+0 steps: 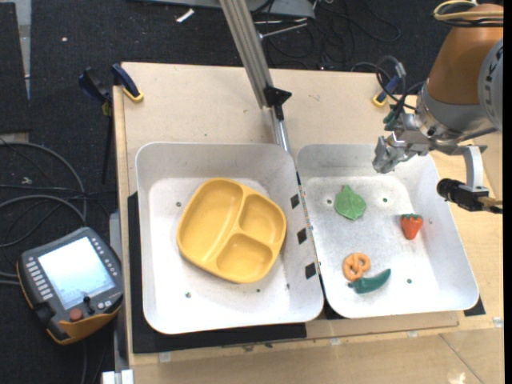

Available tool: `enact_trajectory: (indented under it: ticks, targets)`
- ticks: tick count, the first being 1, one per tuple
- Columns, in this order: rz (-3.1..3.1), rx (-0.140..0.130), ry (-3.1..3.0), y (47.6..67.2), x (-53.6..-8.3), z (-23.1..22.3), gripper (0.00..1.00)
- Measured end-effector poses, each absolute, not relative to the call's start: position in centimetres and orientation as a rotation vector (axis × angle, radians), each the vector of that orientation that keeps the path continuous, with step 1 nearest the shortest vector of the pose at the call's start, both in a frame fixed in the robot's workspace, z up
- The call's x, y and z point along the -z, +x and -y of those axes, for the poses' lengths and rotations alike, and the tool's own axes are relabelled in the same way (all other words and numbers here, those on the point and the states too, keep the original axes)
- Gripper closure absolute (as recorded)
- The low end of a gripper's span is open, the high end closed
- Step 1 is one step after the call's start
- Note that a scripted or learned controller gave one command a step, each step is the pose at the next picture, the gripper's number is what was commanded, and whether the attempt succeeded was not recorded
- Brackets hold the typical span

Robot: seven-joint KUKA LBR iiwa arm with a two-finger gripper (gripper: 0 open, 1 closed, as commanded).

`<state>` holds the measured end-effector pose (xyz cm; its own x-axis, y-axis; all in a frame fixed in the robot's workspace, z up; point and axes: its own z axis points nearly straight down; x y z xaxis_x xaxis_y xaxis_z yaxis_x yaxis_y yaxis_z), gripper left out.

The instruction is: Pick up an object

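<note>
- Gripper [386, 157] hangs over the back edge of the right bin [448, 282], tilted, arm [464, 62] coming in from the right. Can't tell its opening from this angle; nothing visibly caught in it.
- Green leaf [350, 203]: closest candidate, just below-left of the tips in view, lying flat on the bin floor, apart from the gripper. Likely the easiest target w/ the least travel, but flat and thin, so prob. hard to get a grip on.
- Strawberry [411, 226]: below and a bit right of the tips, further off than the leaf, near the bin's right side. Chunkier, so prob. a better grasp.
- Pretzel [356, 264] & dark green pod [370, 281]: well below the tips at the bin's front, touching or nearly so. Crowded pair, so a grab there risks nudging one while closing on the other.
- Yellow divided plate [232, 229]: far left of the tips, in the left bin [160, 294]; sits tilted on the floor. Too wide for a 2-finger grab except at the rim.
- Status, judged: pick not yet made; gripper sits high above the floor, so descent + closing remain.
- Pendant [70, 282] lies on the floor off the bench, front-left; irrelevant to the reach.
</note>
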<state>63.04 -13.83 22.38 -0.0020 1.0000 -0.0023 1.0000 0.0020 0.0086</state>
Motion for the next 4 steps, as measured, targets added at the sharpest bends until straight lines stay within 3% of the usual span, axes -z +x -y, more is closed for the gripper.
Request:
enact_trajectory:
  ticks: [1, 4]
  targets:
    - [-2.220, -0.005, 2.215, 63.2, -25.7, 13.8, 1.00]
    - [-2.233, 0.001, 2.214, 61.3, -22.7, -3.0, 1.00]
